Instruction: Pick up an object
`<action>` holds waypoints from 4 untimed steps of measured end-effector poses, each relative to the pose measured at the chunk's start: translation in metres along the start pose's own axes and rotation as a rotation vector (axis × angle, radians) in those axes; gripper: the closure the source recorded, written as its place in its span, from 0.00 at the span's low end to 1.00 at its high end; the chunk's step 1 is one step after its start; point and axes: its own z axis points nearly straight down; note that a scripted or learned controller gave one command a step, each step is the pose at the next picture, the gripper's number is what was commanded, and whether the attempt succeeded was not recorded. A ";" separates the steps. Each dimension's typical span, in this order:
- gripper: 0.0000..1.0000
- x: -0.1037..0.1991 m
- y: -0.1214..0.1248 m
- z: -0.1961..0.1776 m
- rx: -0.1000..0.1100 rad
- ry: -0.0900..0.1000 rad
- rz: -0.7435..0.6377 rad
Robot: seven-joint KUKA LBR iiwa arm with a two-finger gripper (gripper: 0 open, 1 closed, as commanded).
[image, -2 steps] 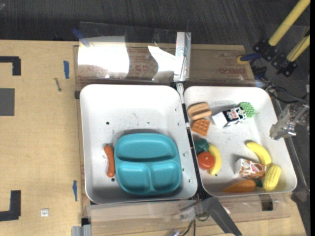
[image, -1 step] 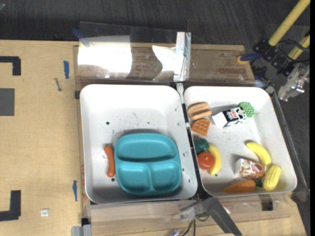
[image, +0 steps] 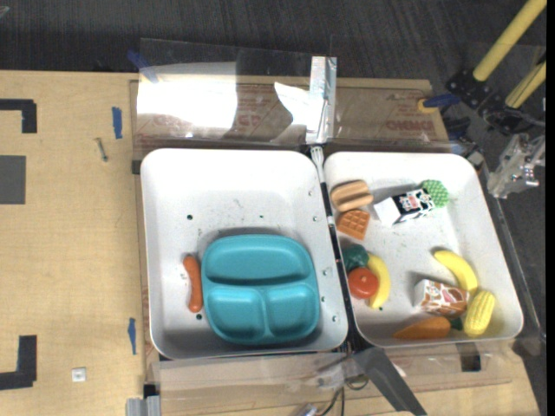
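The left bin [image: 165,180] holds a teal divided plate [image: 260,289] with an orange sausage [image: 194,282] lying along its left side. The right bin [image: 473,224] holds several toy foods. A burger [image: 350,194] and a waffle [image: 354,224] sit at its left wall. A black-and-white carton [image: 413,204] lies beside a green leafy piece [image: 436,192]. A red tomato [image: 364,282] touches a small yellow piece [image: 380,284] and a dark green piece [image: 354,256]. A banana [image: 457,269], a red-and-white packet [image: 442,296], a corn cob [image: 479,311] and a carrot [image: 425,328] cluster at the front right.
A clear plastic sheet [image: 225,102] and a metal upright [image: 321,98] stand behind the bins. Yellow bars [image: 512,29] and a metal fixture [image: 520,167] sit beyond the right bin's right wall. The wooden bench [image: 61,232] stretches to the left.
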 end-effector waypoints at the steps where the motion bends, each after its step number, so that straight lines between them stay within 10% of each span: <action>1: 1.00 -0.065 0.013 0.021 -0.001 -0.003 -0.091; 4: 1.00 -0.077 0.079 0.013 0.001 -0.011 -0.262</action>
